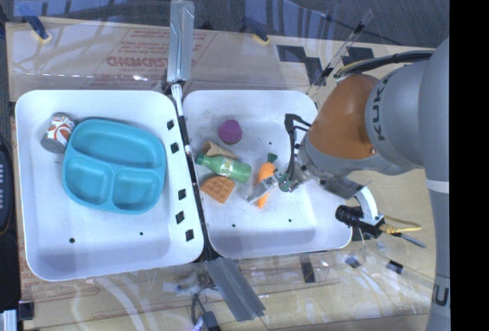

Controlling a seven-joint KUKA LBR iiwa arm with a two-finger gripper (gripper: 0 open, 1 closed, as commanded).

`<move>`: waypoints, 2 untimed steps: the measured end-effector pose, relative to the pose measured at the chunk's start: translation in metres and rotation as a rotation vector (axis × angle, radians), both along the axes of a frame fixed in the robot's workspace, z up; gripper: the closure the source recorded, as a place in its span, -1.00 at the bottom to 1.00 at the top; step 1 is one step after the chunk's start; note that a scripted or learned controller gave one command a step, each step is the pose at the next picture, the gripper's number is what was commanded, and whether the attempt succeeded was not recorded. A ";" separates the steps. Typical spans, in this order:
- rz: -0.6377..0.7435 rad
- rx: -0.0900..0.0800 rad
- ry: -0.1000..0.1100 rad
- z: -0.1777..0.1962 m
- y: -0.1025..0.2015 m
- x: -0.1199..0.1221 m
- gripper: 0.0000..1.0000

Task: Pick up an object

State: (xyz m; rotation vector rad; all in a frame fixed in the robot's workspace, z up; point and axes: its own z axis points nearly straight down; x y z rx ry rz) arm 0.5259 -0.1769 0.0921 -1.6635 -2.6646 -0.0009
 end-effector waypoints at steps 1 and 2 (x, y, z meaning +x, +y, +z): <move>0.003 -0.001 0.000 0.010 -0.001 0.000 1.00; 0.079 0.000 -0.008 0.107 0.076 0.025 1.00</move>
